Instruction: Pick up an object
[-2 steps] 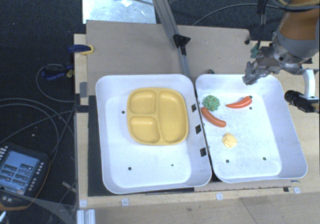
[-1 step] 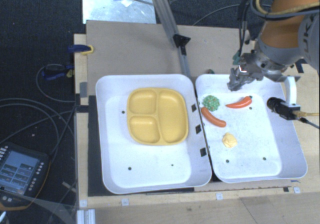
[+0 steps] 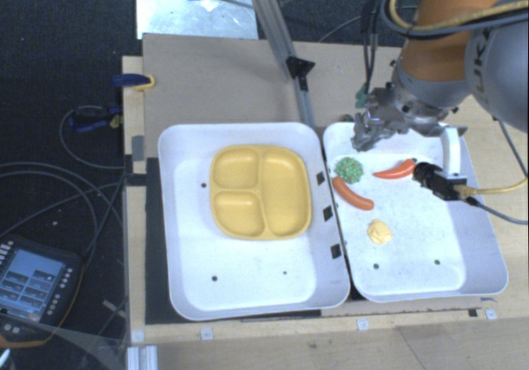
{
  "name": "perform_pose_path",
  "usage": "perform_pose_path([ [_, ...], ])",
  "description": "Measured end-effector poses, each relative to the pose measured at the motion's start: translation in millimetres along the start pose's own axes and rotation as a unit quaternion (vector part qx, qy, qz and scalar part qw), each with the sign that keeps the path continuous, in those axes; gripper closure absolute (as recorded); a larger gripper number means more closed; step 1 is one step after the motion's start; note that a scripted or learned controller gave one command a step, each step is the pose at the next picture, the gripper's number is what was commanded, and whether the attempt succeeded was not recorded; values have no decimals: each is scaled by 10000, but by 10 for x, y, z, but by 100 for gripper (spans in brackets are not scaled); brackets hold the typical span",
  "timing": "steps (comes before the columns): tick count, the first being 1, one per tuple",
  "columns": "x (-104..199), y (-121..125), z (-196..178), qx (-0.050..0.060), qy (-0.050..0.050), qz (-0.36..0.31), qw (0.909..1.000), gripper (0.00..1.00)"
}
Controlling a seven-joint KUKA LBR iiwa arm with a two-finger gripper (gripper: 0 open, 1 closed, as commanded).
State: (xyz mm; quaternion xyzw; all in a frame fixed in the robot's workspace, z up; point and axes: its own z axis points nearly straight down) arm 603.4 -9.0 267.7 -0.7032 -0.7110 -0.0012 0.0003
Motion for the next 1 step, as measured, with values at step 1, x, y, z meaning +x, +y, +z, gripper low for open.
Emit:
perform_pose_path([
  [1,547,-57,184,8,1,0,10000,100],
])
